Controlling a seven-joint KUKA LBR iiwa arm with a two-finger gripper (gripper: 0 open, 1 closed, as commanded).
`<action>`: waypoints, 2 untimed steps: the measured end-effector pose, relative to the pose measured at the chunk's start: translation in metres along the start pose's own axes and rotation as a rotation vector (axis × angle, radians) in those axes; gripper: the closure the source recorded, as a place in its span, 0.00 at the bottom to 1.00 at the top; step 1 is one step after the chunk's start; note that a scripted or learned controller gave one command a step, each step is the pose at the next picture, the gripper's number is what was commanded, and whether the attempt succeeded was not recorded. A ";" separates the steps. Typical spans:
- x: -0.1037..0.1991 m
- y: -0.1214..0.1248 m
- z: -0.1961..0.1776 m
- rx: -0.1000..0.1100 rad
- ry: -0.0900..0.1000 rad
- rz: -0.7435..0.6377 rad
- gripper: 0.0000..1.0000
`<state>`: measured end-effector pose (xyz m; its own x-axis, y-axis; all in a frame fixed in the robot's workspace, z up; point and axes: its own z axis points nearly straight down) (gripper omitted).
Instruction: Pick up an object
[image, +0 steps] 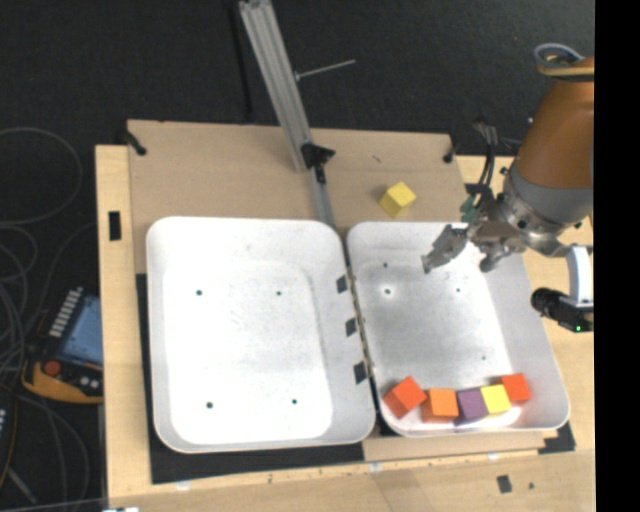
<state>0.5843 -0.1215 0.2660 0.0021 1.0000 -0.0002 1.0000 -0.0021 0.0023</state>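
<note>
Along the near wall of the right bin (520, 330) lies a row of small blocks: a red-orange one (404, 396), an orange one (442, 402), a purple one (470, 404), a yellow one (496, 399) and another red-orange one (516, 387). A yellow cube (397, 198) sits on the bench behind the bins. My gripper (466, 252) hangs over the far part of the right bin, open, its two fingers spread with nothing between them. It is well away from the row of blocks.
The left bin (245, 330) stands beside the right one. A slanted metal pole (285, 95) rises from the bench behind the bins. Cables and a handheld pendant (70, 345) lie off the bench at the left.
</note>
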 end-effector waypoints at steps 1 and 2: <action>-0.080 -0.076 0.087 0.011 -0.002 0.007 0.00; -0.047 -0.092 0.169 0.003 0.000 0.000 0.00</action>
<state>0.4929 -0.1680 0.0969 0.0017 1.0000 -0.0006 1.0000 -0.0017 -0.0005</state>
